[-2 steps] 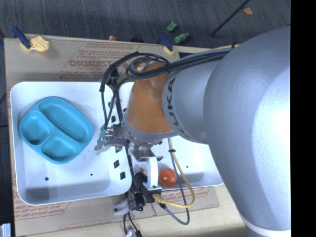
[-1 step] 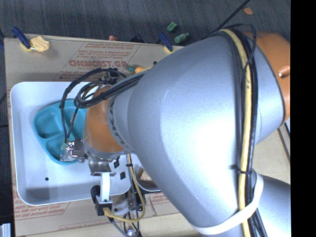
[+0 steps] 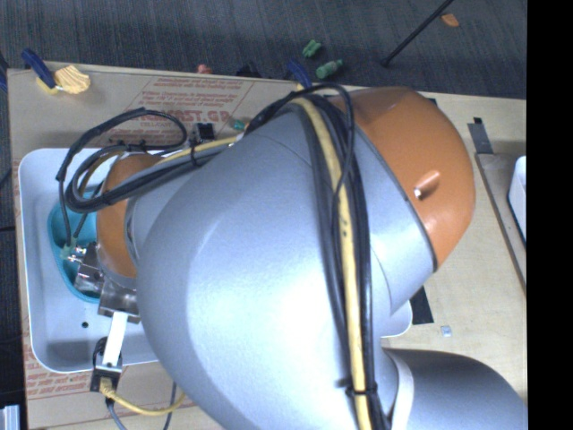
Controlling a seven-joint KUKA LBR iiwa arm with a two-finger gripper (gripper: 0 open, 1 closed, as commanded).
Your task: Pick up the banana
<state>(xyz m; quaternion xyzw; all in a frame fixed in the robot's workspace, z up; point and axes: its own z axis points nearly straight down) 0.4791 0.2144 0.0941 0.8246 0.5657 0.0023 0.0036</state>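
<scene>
Dark grey carpet [image 3: 179,16] runs along the top of the view, and below it lies a light wooden bench [image 3: 501,267] covered in part by a flat sheet of brown cardboard with red print [image 3: 192,97]. On the carpet just above the cardboard lie a few small green pieces [image 3: 320,58], too small to make out. At the cardboard's upper left corner sits a small pale yellow lump beside a blue clip [image 3: 63,77]; what either is stays unclear.

Most of the frame is taken by the large grey arm with its orange band [image 3: 295,267], seen from very close, with a bundle of black and yellow cables [image 3: 345,222] running down its back. It covers nearly everything below the cardboard.

To the left of the arm, part of a shallow white plastic bin [image 3: 36,267] shows: its left wall and lower left corner. Just at the arm's left edge, over the bin, a turquoise shape [image 3: 64,245] and some metal parts peek out, half hidden by looped black cable.

The gripper is under the arm's bulk, so whether it is grasping anything cannot be told. The banana cannot be made out anywhere; any place it might lie is blocked by the arm.
</scene>
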